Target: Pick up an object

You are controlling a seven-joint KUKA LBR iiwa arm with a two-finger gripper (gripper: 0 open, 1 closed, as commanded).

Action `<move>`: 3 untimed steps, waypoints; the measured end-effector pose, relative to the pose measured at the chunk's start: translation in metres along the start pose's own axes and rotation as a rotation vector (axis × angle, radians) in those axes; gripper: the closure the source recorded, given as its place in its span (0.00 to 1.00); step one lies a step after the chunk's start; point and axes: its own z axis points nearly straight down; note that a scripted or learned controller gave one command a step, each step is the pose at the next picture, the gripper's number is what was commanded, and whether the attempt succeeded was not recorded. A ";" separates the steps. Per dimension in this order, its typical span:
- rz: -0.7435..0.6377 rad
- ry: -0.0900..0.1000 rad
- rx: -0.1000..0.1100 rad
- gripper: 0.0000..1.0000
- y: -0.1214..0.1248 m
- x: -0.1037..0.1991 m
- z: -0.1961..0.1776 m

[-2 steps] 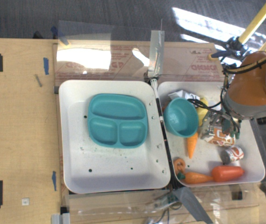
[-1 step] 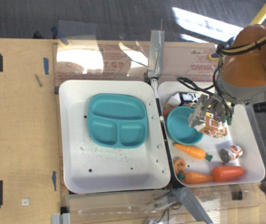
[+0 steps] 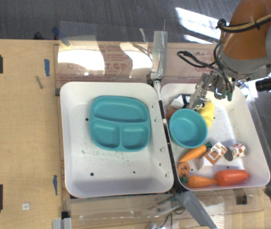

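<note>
Two white bins sit side by side on the bench. The left bin (image 3: 73,175) holds one thing — a teal plate (image 3: 119,123) with three compartments, lying flat near the middle. The right bin (image 3: 256,142) is crowded. A teal bowl (image 3: 188,128) stands upright at its left side, close to the wall between the bins. Just behind the bowl I see a yellow thing (image 3: 208,112), partly hidden by the bowl's rim. In front of the bowl lies a small carrot (image 3: 193,153), tilted, and nearer the front edge a longer carrot (image 3: 202,181) lies almost touching a red-orange thing (image 3: 231,176), maybe a pepper or tomato. Between them and the bowl there are two small patterned blocks (image 3: 217,153), side by side.

My arm comes in from the right, with its orange band (image 3: 249,13) at the top corner. My pincer (image 3: 203,95) hangs over the back part of the right bin, just above the yellow thing and the far rim of the bowl. Nothing is visible between its fingers. Whether they are spread or pressed together — I cannot tell; cables and metal parts blur there.
</note>
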 end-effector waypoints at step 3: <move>-0.180 0.033 0.012 0.00 -0.041 0.002 0.139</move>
